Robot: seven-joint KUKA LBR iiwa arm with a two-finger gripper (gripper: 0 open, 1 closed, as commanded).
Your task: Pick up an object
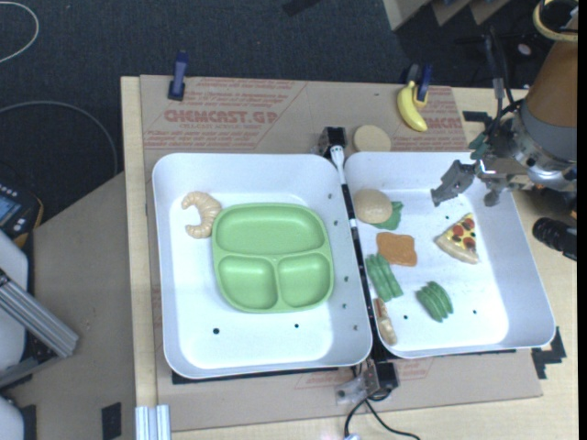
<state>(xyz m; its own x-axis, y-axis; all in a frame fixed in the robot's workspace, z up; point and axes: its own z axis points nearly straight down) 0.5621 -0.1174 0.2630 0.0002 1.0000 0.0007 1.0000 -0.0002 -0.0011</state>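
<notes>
1. Two-finger gripper (456,188) hangs over the upper part of the right shallow white bin (514,301), arm coming in from the right. Fingers look spread, nothing between them.
2. Nearest candidate: wedge-shaped toy pizza slice with red and green toppings (459,239), just below the gripper, on the bin floor, apart from everything else.
3. Other items in the same bin: round tan toy bun on a green leaf (375,206), flat orange toy piece (396,248), long green bean-pod toy (383,276), shorter dark-green ridged vegetable toy (435,300).
4. Left bin holds a green three-compartment plastic tray (272,255) and a tan toy croissant (201,213) touching the tray's upper-left edge.
5. Handling guess: pizza slice looks like light, rigid moulded plastic. Smooth, so probably slippery. Not fragile.
6. Grip advice: it lies flat and low, so close across the two straight sides near the wide crust end. The pointed tip would likely squirt out.
7. Risk: fingers scrape the bin floor or push the slice away.
</notes>
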